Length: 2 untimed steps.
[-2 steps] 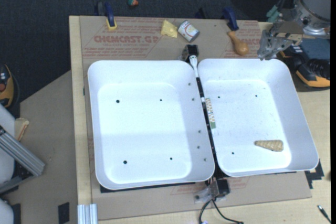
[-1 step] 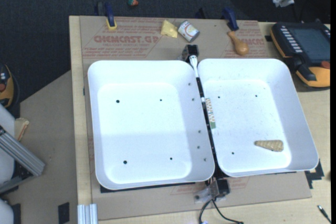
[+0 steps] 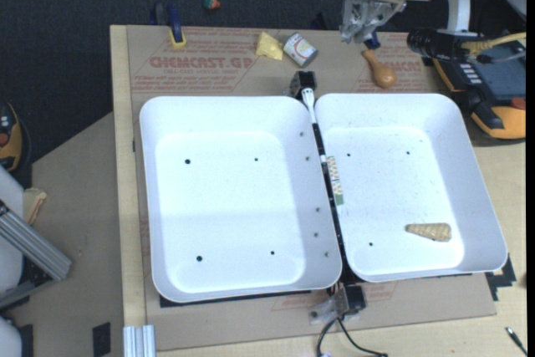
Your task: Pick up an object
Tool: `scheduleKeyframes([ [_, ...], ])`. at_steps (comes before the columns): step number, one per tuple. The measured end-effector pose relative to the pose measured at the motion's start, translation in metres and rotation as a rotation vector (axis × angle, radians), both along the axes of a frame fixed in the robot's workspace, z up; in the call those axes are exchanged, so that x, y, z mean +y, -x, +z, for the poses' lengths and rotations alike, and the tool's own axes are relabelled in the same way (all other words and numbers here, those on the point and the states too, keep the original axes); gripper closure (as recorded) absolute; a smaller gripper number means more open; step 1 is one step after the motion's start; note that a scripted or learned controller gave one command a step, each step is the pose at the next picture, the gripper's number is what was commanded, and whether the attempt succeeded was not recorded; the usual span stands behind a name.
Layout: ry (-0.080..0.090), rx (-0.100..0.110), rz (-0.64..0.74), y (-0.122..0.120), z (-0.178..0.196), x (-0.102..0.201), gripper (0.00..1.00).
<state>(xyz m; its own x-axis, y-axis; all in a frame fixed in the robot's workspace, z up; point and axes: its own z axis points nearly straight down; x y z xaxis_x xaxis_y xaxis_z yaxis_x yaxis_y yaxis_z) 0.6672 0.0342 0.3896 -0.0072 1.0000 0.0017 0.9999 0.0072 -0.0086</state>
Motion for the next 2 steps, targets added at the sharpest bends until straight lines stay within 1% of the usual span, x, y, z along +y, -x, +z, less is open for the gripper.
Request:
scheduleKeyframes([
  [1, 0.0, -0.002, 0.001, 0.009, -0.046, 0.088, 1.0],
  [2, 0.002, -0.014, -0.011, 0.035, 0.021, 0.027, 1.0],
])
